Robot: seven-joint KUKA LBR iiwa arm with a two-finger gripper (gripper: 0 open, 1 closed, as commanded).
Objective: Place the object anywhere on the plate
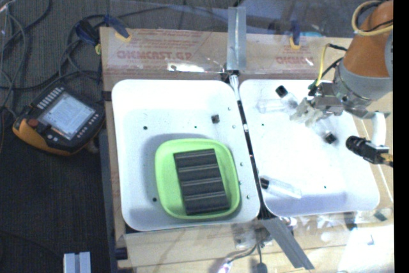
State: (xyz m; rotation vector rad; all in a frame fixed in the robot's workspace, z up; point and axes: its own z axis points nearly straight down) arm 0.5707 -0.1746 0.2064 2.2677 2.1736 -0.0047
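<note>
We see gripper (311,113) low over far part of right white bin (332,198); cannot tell its state. Dark ridged rectangular block (202,182) lies on green square plastic plate (165,166), left bin. We advise checking grasp before lifting.

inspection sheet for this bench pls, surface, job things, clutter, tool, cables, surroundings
surface: two white bins side by side, left bin, right bin
job's things: green plate in left bin, dark ridged block lying on it
clutter: clear vials and small dark bits in the bins
grippers: tool low over right bin, near a vial
cables: yellow cable on arm; black leads on floor
surroundings: teach pendant left of bench
</note>
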